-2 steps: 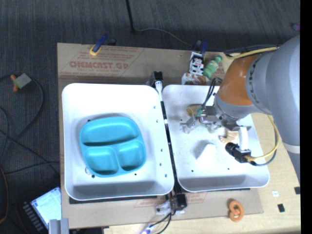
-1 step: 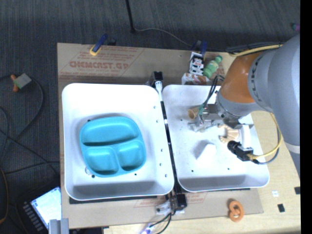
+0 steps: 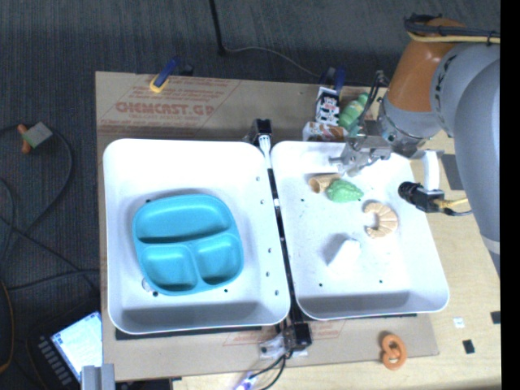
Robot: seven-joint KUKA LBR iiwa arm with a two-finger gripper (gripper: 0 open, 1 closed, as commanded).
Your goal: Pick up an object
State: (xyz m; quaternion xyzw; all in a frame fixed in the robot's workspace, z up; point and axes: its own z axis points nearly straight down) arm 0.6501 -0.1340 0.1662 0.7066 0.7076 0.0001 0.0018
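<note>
— Where is your end effector (image 3: pixel 355 158)?

— Over the right bin's (image 3: pixel 406 295) far edge; whether it's open or closed, I cannot tell.

— And the objects?

— A green piece (image 3: pixel 344 191) just below it, a croissant (image 3: pixel 380 218) nearer the bin's middle.

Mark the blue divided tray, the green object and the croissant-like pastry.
blue divided tray (image 3: pixel 188 242): camera view, its central divider.
green object (image 3: pixel 344 191): camera view, middle of its top.
croissant-like pastry (image 3: pixel 380 219): camera view, middle of its curved body.
</note>
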